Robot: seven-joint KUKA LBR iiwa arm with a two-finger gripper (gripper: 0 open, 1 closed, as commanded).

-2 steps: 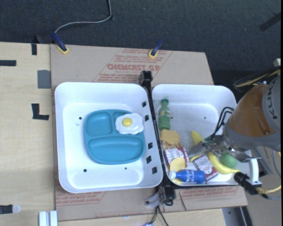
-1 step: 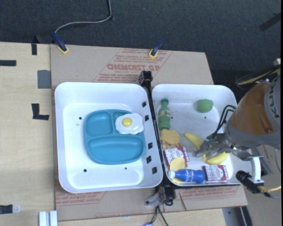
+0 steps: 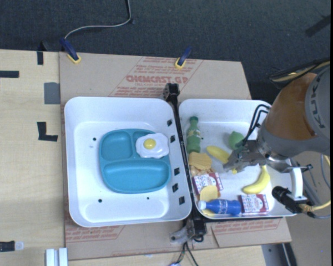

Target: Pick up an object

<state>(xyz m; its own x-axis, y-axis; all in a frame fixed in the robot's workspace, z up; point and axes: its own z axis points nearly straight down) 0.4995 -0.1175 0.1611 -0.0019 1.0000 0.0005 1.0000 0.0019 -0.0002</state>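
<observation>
The gripper (image 3: 233,165) hangs low in the right bin (image 3: 225,108), its dark fingers pointing toward the bin's middle. Whether they are apart or closed cannot be told, and nothing can be seen between them.

Nearest, just left of the tips, lies a small yellow piece (image 3: 217,152), touching or almost touching them. Just above the gripper sits a green block (image 3: 236,138), partly behind the wrist cables. To the right and a little below, a banana (image 3: 257,183) lies against the arm's side. Left of the yellow piece is a tan waffle (image 3: 200,160), and above that a green bottle (image 3: 193,134) stands along the bin's left wall.

Below and left of the gripper a red-and-white packet (image 3: 206,180) lies flat with a yellow chip (image 3: 209,193) on it. Along the bin's near wall, further below, a blue bottle (image 3: 223,206) lies on its side, its end touching a second red-and-white packet (image 3: 255,204).

Well to the left, in the left bin (image 3: 77,148), a blue tray (image 3: 132,162) with 3 compartments rests flat, and a fried egg (image 3: 151,146) overlaps its upper right corner.
</observation>
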